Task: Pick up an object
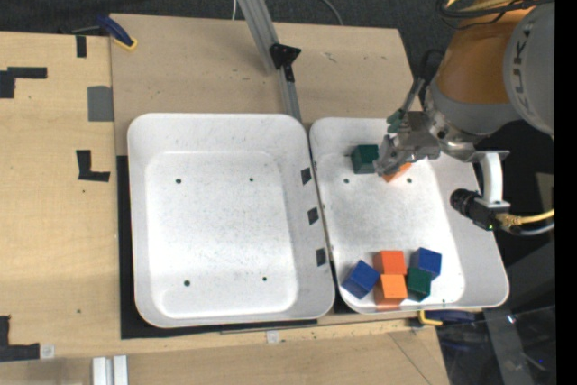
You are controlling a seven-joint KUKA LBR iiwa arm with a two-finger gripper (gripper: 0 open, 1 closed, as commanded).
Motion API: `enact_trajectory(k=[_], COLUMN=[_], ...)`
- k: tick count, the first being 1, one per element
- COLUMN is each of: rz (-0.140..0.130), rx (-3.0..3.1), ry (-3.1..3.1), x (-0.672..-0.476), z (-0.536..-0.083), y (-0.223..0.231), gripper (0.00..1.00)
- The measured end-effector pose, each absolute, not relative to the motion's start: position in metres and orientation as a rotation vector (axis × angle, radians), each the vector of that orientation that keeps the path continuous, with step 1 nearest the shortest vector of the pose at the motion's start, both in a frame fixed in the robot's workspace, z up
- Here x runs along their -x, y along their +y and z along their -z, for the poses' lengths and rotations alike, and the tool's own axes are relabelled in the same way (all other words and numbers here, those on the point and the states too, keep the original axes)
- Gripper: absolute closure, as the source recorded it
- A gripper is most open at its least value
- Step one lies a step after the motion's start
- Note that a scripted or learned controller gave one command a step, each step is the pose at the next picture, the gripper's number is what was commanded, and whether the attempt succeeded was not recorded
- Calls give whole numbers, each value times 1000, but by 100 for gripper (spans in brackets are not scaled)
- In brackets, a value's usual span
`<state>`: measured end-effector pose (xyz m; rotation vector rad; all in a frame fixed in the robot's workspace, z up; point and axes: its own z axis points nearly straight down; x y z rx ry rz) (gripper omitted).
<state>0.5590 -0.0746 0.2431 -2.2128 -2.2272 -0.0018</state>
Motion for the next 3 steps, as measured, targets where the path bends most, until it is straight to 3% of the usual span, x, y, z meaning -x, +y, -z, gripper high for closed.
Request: enact_trajectory(k=[3], rz=[0], rx=[2211], ry=[-2228], x=[-519], z=[-247], y=[81], gripper=[100])
